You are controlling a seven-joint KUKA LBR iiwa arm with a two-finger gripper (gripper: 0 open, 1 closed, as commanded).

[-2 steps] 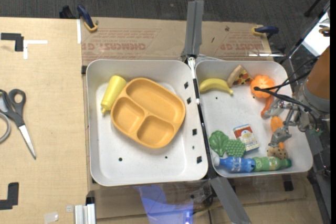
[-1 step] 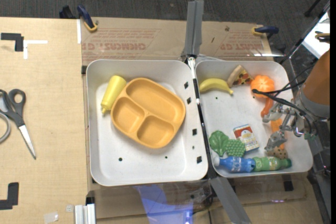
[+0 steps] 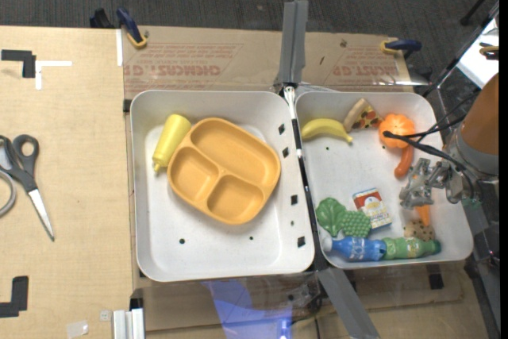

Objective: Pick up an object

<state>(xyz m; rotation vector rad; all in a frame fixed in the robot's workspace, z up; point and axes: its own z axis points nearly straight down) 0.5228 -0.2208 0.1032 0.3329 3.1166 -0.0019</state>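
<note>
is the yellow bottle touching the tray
Touching: the camera view shows the yellow bottle lying against the tray at its upper-left rim, no gap.

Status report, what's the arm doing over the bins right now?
Gripper low over right bin, nothing seen held. Nearest: small carrot, orange. Left bin holds yellow tray.

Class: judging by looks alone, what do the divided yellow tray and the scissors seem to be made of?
Divided tray: probably moulded plastic, matte orange-yellow, one even colour with rounded compartment walls. Scissors: blades look like bare metal, pale and slightly shiny; the grey handle loops are likely plastic, though that is less certain.
</note>
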